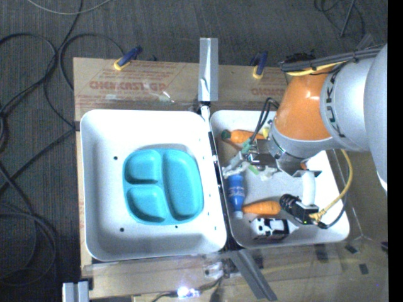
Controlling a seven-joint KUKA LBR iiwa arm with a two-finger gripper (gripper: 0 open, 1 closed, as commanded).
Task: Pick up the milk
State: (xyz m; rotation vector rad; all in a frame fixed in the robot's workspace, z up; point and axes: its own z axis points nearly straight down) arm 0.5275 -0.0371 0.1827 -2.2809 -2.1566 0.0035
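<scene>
At the near edge of the right-hand shallow white bin (340, 231): one small black-and-white patterned carton, taken to be the milk (271, 226). It lies close against the near wall, apart from the hand.

Just behind it: one orange carrot-shaped toy (261, 207), lying crosswise and touching or nearly touching the carton's far side. To its right, a black cylindrical fitting with a yellow cable (296, 207), part of the arm's gear. A white upright piece (308, 186) stands just beyond that.

Mid-bin, left: one small blue bottle with a white neck (235, 192), lying lengthwise beside the dividing wall.

Mid-bin, centre: the hand (247, 159), grey metal, under the orange-banded grey arm (315, 112). It sits above the bottle's far end. Whether it is released or clenched cannot be told; the wrist hides it.

Far end of the bin: a second orange carrot-shaped toy (239, 137).

Left-hand shallow white bin (94, 187): one turquoise divided plastic tray (164, 184), well apart from the work.

Beneath both: brown board tabletop (126, 83) with blue-and-yellow clamps.

Handling note, as judgement: the hand is off target, nearer the bottle than the milk. A good pick likely needs a shift toward the near wall. It should come down over the carton's free sides, clear of the wall and the neighbouring carrot.
</scene>
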